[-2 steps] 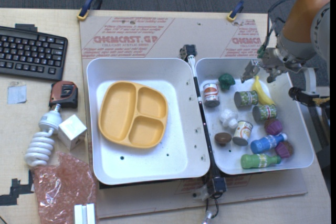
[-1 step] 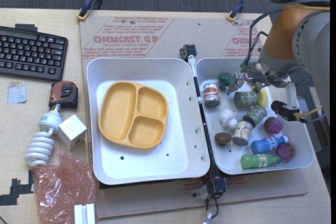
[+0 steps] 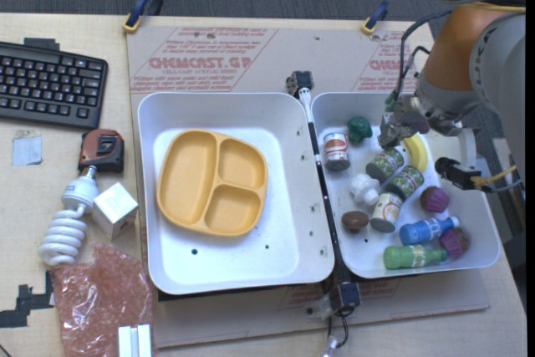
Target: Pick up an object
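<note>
In right bin, your targets lie heaped: green-labelled jar and yellow piece under gripper; second jar just below; red-labelled can to left; dark green lump near far wall; white lump, brown egg, blue bottle, green bottle, purple balls toward near side. Gripper low over first jar; grip state you cannot tell. Left bin holds yellow tray. Keyboard, bulb on bench at left.
</note>
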Motion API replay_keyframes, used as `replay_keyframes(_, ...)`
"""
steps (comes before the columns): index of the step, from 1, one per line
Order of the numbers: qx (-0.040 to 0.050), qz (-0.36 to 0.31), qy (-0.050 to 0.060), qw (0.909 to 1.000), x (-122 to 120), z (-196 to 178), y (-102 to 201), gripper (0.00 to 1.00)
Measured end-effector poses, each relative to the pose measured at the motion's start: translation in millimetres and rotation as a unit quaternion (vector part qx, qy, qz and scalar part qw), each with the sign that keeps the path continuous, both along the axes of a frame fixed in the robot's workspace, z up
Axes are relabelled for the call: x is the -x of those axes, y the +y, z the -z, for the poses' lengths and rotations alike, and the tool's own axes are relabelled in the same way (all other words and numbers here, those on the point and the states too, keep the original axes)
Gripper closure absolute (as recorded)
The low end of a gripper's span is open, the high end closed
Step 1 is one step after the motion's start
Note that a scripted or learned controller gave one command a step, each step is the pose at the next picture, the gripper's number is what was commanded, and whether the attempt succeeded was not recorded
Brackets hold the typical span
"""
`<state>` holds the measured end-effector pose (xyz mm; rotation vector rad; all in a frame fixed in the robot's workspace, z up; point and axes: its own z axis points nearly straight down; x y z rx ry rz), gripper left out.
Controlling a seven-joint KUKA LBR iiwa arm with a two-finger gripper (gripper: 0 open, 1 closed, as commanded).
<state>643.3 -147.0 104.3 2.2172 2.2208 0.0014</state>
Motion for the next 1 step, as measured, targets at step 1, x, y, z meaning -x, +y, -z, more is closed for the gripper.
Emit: replay_keyframes(1, 0.0001, 0.000, 0.000, 1.0000, 0.0, 0.0, 0.0, 0.00)
